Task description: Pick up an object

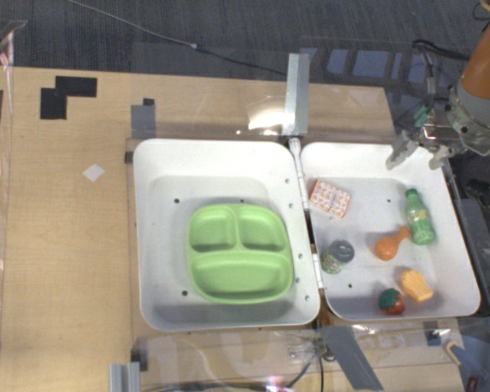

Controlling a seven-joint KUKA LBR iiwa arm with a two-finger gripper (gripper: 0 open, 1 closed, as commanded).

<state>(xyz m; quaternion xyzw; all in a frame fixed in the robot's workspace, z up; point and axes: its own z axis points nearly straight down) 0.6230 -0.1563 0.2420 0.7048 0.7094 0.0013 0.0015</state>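
Observation:
My gripper [417,154] hangs open over the far right corner of the right bin [367,171], its two fingers spread with nothing between them. Below it in that bin lie a green bottle [419,217], an orange drumstick-shaped toy [389,245], a pink patterned packet [330,198], a small grey-green can [338,256], a yellow-orange block [416,286] and a red-and-green round toy [391,301]. The bottle is the closest, a little below and to the front of the fingers.
The left bin [163,186] holds a green divided plate [239,252]. A metal post [297,96] stands at the far end of the divider between the bins. The wooden bench [65,243] spreads to the left.

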